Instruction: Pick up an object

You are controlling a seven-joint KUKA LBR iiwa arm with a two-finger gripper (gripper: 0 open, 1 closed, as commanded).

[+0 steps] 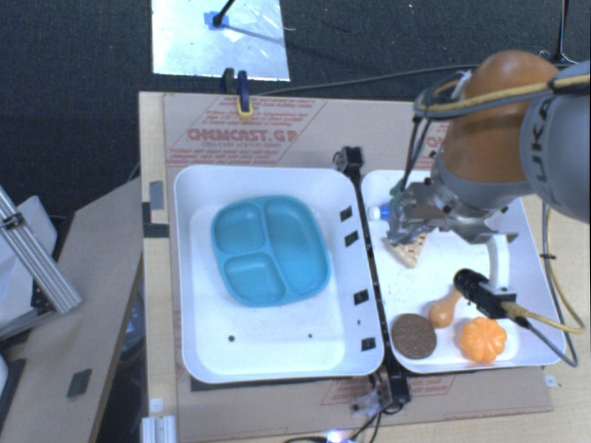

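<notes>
In the right bin [526,238], the arm's pincer [404,229] hangs directly over a tan wedge-shaped piece [409,248], which pokes out just below it toward the bin's near side. Whether the pincer is apart or together cannot be told; the wrist hides it.
</notes>
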